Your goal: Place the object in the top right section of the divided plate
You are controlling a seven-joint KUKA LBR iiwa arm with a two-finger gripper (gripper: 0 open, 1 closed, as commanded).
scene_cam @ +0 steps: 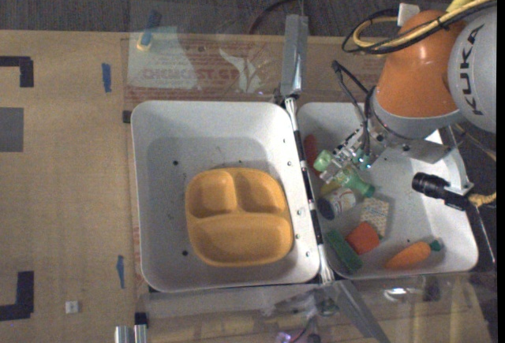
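- Orange plastic is what the divided plate [237,217] is made of; it is sitting in the left bin [158,136], well to the left of the pincer [353,158], with all three sections bare.
- Hanging low over the right bin [465,255], the pincer is working in a tight cluster of small things close to the wall between the bins.
- How far its fingers are parted I cannot tell: they are blurring into the green pieces [341,168] just beneath them, so I am not saying it is holding anything.
- Which item counts as the task's object is unclear; the likeliest candidates are those green pieces directly under the pincer.
- Lying below the pincer and towards the near rim are a pale patterned block [374,215], a red-orange block [363,238] and a dark green strip [344,251]; a toy carrot [410,255] is resting further off to the lower right.
- A red piece [311,149] is lying just to the pincer's left, against the dividing wall.
- Judging from the crowding, a closing grip is risking catching two things at once, or nudging one aside and coming up with nothing.
- Being so near the dividing wall, a finger is also risking striking the rim.
- Even with a sound grip, the plate's top right section is small and bordered by ridges, so a slightly early release could be dropping the object into the neighbouring section.
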